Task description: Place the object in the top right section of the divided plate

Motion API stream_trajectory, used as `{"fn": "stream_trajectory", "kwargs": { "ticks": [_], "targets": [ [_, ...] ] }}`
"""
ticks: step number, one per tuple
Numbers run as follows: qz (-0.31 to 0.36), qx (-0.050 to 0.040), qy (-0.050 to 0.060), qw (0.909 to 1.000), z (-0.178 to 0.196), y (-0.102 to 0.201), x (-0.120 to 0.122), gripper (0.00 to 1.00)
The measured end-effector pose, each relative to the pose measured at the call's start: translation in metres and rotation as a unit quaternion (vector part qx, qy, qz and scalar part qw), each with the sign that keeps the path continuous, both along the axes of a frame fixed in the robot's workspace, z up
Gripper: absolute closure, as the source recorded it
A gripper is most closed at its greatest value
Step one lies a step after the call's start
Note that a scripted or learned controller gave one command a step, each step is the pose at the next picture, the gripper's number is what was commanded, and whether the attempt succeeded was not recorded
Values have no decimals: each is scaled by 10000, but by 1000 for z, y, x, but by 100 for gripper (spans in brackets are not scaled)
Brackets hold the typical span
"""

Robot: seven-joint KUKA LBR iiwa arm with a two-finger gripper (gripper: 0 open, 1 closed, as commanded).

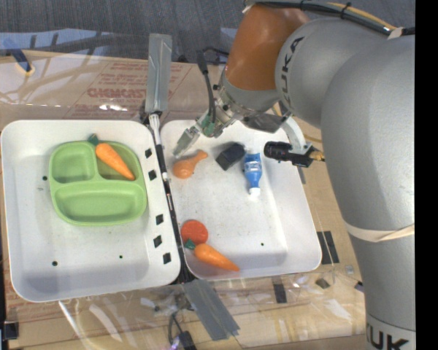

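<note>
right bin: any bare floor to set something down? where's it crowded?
Free: the white right bin has bare floor mid-right, bordered by the blue-and-white tube above and the orange plastic carrot lower left. Crowded: the top strip, where the gripper hangs over the orange drumstick-shaped toy beside the black block, and the lower-left corner with the red-orange tomato.

carrot (114, 160) fills top-right plate (95, 203) section; other sections open; bin divider (163, 188) btwn.

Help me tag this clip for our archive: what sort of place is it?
Probably a robotics lab test bench: a KUKA arm reaches over two white bins, which hold toy food such as a plastic carrot on a green divided plate, with taped cardboard beneath.
</note>
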State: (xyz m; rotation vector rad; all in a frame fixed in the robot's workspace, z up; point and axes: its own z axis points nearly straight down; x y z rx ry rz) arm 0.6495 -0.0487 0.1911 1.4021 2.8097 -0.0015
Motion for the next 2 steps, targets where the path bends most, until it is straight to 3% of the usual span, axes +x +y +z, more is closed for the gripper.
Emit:
{"fn": "stream_trajectory", "kwargs": {
  "ticks": [1, 2],
  "targets": [
    [-2262, 1, 10, 9741, -1, -5, 6, 0],
    [-2631, -2, 31, 9648, -33, -48, -17, 0]
  ]
}}
